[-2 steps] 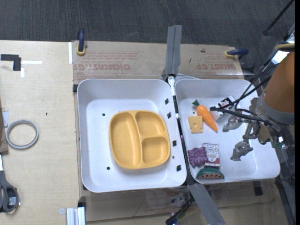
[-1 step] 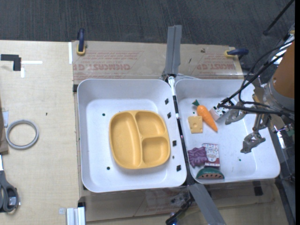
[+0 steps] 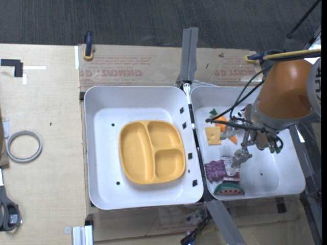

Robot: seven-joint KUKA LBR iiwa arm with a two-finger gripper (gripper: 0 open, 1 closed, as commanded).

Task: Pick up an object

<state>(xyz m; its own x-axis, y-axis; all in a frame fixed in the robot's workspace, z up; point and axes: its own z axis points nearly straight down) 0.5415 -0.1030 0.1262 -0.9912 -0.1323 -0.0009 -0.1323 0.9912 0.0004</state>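
Where gripper (image 3: 240, 156) hangs in right bin (image 3: 286, 180) | fingers narrow | cardboard print (image 3: 115, 71) unreadable

Next bin (image 3: 98, 137) over from me holds a yellow three-section plate (image 3: 152, 151), lying flat. Way past it on the wooden bench (image 3: 41, 106) there's a grey tape roll (image 3: 23, 146), with scissors (image 3: 7, 213) nearer the bench's front edge. A blue-handled clamp (image 3: 89, 46) is at the back.

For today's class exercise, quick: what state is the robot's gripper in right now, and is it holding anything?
Gripper: low in the right bin, beside the purple object; open or closed cannot be told, and nothing is visibly held.
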